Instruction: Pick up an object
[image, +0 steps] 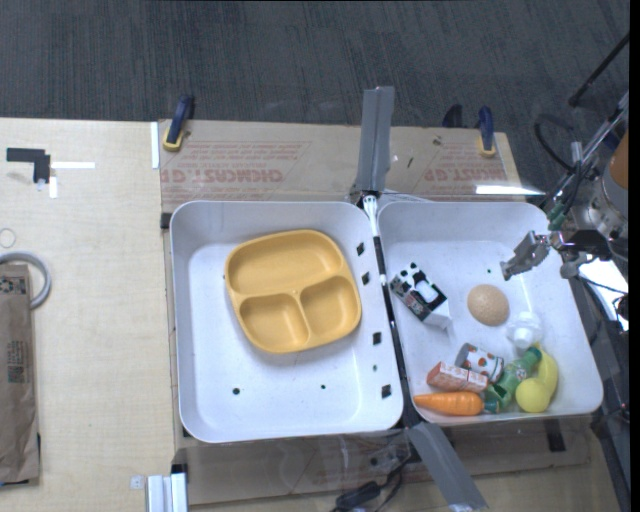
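Hovering claw (527, 255) seen over right bin (440, 225), above egg (488, 304); nothing gripped, whether spread or clenched cannot be told. Egg, carrot (449, 403), lemon (535, 392) lie untouched. Pick judged not yet begun.

arm (610, 190) cropped at right edge, brown bag (15, 370) cut left

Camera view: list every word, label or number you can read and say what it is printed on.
"CHEMCATS", red print, upside down, on the cardboard sheet behind the left bin; the rest is too blurred.
Same red print on the cardboard behind the right bin: blurred.
Brown paper bag: print too small.
Black-and-white packet: unreadable.
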